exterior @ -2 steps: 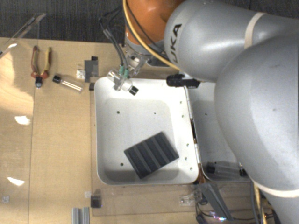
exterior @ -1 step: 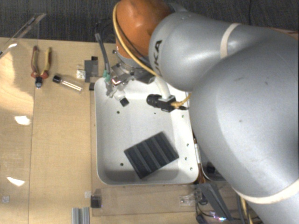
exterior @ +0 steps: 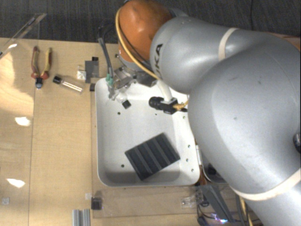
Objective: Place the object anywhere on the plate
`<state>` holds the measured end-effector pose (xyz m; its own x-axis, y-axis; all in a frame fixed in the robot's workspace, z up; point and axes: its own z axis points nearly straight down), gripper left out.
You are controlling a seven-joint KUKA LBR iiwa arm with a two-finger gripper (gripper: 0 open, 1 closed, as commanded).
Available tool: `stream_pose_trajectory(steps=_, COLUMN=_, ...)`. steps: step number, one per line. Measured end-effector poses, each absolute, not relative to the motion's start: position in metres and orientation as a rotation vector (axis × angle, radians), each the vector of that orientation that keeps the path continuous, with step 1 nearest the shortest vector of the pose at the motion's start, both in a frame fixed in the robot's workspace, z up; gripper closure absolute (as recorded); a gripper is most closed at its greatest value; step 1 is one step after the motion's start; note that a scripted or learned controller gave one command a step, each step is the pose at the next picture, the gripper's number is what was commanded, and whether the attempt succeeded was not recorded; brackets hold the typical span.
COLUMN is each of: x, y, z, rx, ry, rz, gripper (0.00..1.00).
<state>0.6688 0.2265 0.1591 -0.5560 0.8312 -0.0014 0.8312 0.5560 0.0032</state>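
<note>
White bin: dark ribbed object well below jaws.

One fixed camera looks down aslant, close over the bin

This looks like a robotics lab or workshop. A large grey industrial arm with an orange band reaches in from the right over a pale wooden bench. A shallow white bin is set into the bench. At the far left lie red-handled pliers, with a small clear vial just beside them. Loose cables hang at the near right edge, and dark carpet lies beyond the bench.
</note>
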Motion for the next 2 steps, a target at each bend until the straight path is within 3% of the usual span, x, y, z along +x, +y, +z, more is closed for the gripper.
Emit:
stream_pose_trajectory(steps=1, x=0.67, y=0.228, z=0.171, rx=1.472, ry=2.768, rz=0.009, gripper=1.0)
stream_pose_trajectory(steps=2, x=0.669, y=0.228, z=0.266, rx=1.435, ry=2.789, rz=0.008, gripper=1.0)
